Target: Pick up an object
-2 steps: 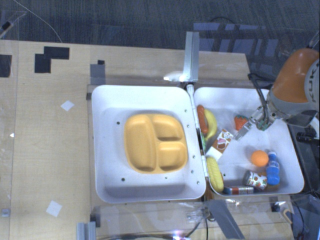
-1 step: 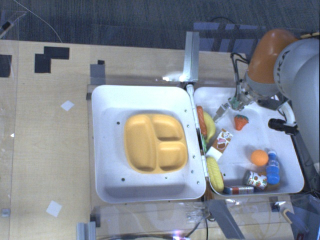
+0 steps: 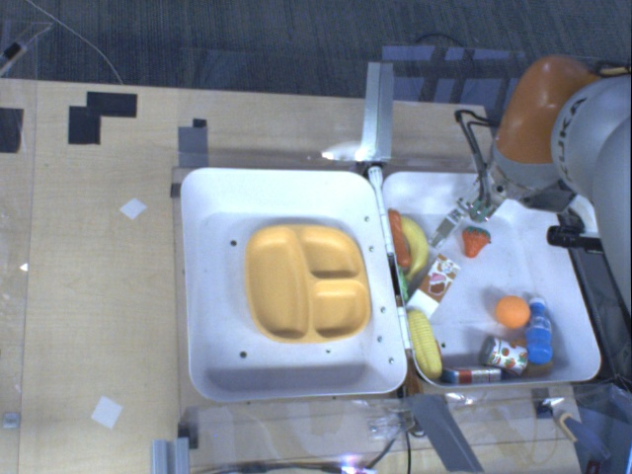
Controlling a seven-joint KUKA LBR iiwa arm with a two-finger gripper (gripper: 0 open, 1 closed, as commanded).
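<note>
From the overhead camera view, my arm enters from the right and my gripper sits low over the upper part of the right bin. I cannot tell how it is set, as the tip is small and partly blurred against the white floor. A red strawberry lies just beside the tip, slightly below it; whether they touch I cannot tell. Along the right bin's left wall lie a banana and a reddish item side by side, with a small printed carton just below them and an ear of corn further down. Toward the lower right corner are an orange ball, a blue bottle, a small can and a marker-like stick, grouped close together. The left bin holds a yellow compartment tray resting flat near its middle.
</note>
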